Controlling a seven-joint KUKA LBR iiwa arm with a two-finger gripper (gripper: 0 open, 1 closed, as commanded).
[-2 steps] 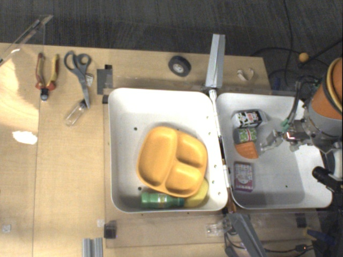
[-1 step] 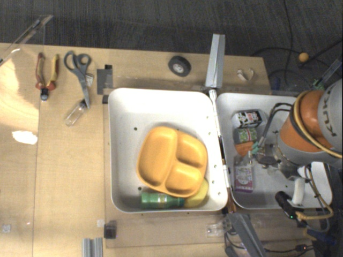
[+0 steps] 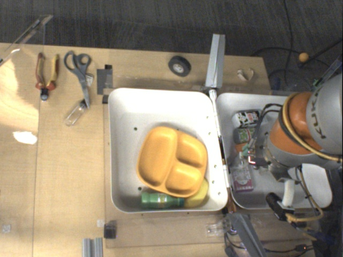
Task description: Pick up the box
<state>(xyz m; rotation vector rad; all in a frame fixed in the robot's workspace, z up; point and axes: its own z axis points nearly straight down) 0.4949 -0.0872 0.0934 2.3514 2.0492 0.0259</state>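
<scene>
Crowding the left bin (image 3: 123, 143): yellow tray (image 3: 172, 160), green bottle (image 3: 161, 199).

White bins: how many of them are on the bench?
2. The left white bin holds a yellow divided tray lying over a green bottle. The right white bin, beside it, sits partly under the arm, so some of its contents may be hidden.
</scene>
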